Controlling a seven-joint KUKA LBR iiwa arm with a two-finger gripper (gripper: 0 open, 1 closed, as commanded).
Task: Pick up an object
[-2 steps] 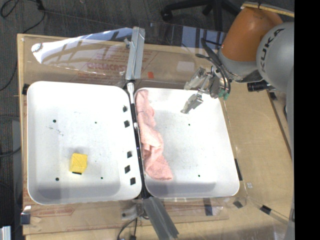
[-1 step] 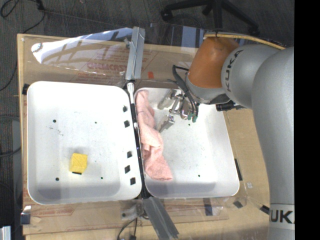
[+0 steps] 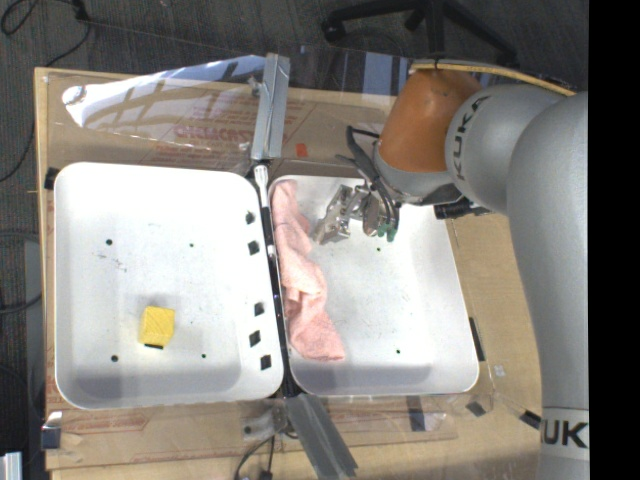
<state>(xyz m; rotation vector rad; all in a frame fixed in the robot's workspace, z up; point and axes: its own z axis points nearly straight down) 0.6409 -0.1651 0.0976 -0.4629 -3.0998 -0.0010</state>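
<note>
While the gripper (image 3: 350, 218) hangs over the upper middle of the right bin (image 3: 430, 308), nothing sits between its fingers.

Fingers look spread apart and empty, tips pointing toward frame left; hard to be sure at this size. Pink cloth (image 3: 300, 278) lies crumpled along the left wall of the right bin, just left of and below the fingers, close but apart from them. Cloth's long axis runs top to bottom of frame, from upper left corner of that bin down toward its lower left. Yellow block, maybe a sponge (image 3: 158, 326), sits in lower middle of the left bin (image 3: 150, 218), well apart from the gripper. Cloth is the nearer pick; judged next move is a short shift left and down, fingers closing across the narrow width.
</note>
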